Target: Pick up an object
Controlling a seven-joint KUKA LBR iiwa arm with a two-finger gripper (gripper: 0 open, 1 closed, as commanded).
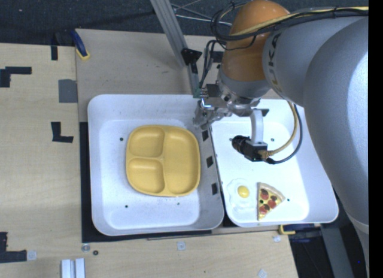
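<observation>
We see the grey KUKA arm [323, 73] reaching in from the right, its orange band [254, 37] above the wrist, sitting over the upper part of the seam between the two white bins; the gripper [203, 117] hangs near the top right corner of the left bin [108, 151], right at the divider; whether it is wide, narrow or holding anything we cannot tell, since the wrist body and cabling cover that area; nothing is visibly held. In the left bin a yellow compartment plate [163, 160] lies flat at centre, three sections, clear of the bin walls and apart from the gripper. In the right bin [311, 199] a toy fried egg [242, 192] sits near the lower left corner, and a toy pizza slice [268, 201] lies just beside it to the right, tip pointing down; both are well below the gripper. A black cylindrical part with a hose [251, 148] hangs from the wrist over the right bin's middle. A slanted grey metal strut [169, 19] runs from the top edge down toward the wrist. The wooden bench [36, 169] carries black tape marks on the left.
</observation>
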